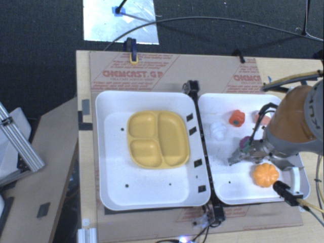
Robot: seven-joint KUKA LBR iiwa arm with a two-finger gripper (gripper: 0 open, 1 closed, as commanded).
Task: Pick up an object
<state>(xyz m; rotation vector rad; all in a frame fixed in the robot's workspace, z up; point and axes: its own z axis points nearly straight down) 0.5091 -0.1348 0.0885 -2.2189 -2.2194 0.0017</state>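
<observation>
Left bin [109, 135], frame centre-left: yellow divided tray [156, 138]. Right bin [223, 194], lower right: clear cup [218, 131]; tool [242, 155], opening indiscernible, nothing visibly held; purple piece [245, 142] touching above; orange pumpkin [265, 175] just right-below; red-orange fruit [236, 118] upper.

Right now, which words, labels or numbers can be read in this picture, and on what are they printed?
"CHEMCAST GP": red print on the brown protective sheet behind the left bin.
The same red print near the right bin, at: partly cut, too blurred to read.
The smaller red lines around both: too small.
</observation>
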